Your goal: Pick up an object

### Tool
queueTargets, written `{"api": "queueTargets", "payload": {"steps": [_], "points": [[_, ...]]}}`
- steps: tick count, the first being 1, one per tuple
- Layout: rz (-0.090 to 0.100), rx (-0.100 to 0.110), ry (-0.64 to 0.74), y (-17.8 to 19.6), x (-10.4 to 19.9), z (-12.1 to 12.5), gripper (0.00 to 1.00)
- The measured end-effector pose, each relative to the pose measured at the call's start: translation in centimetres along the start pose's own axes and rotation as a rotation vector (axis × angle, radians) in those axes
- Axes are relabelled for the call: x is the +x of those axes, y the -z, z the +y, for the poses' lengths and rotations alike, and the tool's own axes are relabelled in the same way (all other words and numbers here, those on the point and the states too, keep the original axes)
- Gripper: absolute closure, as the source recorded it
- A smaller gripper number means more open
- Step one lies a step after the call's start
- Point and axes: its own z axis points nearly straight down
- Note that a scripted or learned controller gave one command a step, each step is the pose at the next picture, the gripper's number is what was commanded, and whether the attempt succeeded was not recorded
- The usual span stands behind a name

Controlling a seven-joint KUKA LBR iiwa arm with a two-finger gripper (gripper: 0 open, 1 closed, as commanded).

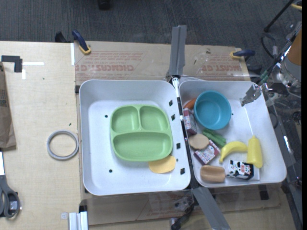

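The gripper [250, 95] sits at the upper right of the frame, above the back right wall of the right bin [268, 110]. It is small and partly blurred; whether it is spread or closed cannot be told, and nothing is visibly held.

Candidate objects all lie in the right bin. Nearest the gripper, to its left, is the blue bowl [212, 109]. Lower in the frame lie the banana [232, 149] and, just beside it to the right, a yellow piece [254, 152]. Below these is the black-and-white carton [240, 169], with a tan block [212, 173] to its left. Toward the bin's left wall, items are packed closely and overlap.

Recommended procedure, as a judgement:
1. Select a target with free space on two opposite sides; the yellow piece or the banana qualifies better than the crowded left cluster.
2. Centre over the target before descending.
3. Align the jaws across the narrow dimension.
4. Avoid the bowl rim and the bin wall.

The left bin [91, 128] holds a green divided plate [141, 132].
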Motion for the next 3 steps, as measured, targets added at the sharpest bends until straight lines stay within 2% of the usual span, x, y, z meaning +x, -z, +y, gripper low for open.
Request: {"api": "queueTargets", "payload": {"steps": [1,2,3], "points": [[-0.001,-0.003,0.336,-11.7,5.4,-1.3,0.00],[-0.016,-0.011,0.330,-10.5,4.7,-1.2,1.00],[-0.012,-0.003,0.251,-10.0,6.8,4.2,1.00]]}}
